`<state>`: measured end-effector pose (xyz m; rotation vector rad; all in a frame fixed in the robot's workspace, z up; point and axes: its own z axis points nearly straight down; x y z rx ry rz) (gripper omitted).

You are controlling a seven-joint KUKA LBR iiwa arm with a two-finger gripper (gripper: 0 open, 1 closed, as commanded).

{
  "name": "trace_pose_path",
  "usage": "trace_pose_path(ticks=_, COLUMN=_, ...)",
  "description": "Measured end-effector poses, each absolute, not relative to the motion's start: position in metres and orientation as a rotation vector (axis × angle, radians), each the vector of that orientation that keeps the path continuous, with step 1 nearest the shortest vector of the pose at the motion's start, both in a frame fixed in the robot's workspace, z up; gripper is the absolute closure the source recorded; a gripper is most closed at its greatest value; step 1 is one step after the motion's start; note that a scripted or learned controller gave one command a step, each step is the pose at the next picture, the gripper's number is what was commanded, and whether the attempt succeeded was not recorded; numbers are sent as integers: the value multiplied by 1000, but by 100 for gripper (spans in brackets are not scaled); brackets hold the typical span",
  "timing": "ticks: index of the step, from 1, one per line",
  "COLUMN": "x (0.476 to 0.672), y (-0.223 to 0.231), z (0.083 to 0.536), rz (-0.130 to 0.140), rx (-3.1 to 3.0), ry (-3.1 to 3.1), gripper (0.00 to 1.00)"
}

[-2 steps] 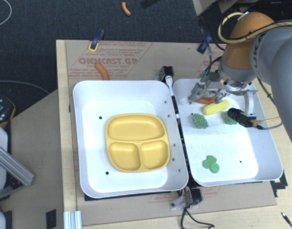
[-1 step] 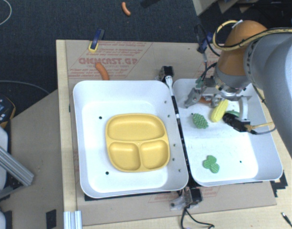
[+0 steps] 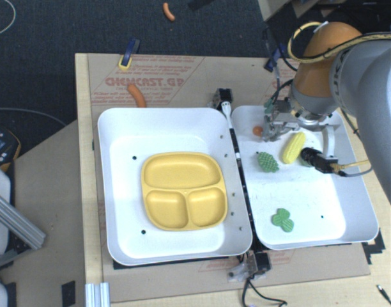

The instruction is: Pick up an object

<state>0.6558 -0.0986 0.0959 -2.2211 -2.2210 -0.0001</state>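
One corn cob (image 3: pixel 292 147) beside pincer (image 3: pixel 282 125)

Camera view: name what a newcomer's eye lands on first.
The yellow divided tray fills the middle of the left bin. In the right bin, the arm's gripper reaches down at the far end beside a yellow corn cob, with two green toys nearer the camera.

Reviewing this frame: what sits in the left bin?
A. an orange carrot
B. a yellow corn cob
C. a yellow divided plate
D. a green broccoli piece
C: the yellow divided plate lies in the left bin, while the corn cob and both green pieces lie in the right bin, and the carrot lies outside on the board.
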Motion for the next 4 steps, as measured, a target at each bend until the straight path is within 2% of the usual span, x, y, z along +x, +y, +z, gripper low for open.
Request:
trace_pose_path(ticks=2, x=645, y=-89, z=211, rz=-6, rx=-2224, ry=-2227, gripper=100)
trace_pose_path(ticks=3, x=646, y=-89, z=226, rz=-4, rx=-2223, ry=-2225, gripper=100)
trace_pose_path(ticks=4, x=599, y=-63, z=236, rz=3, rx=-2217, ry=-2220, gripper=100)
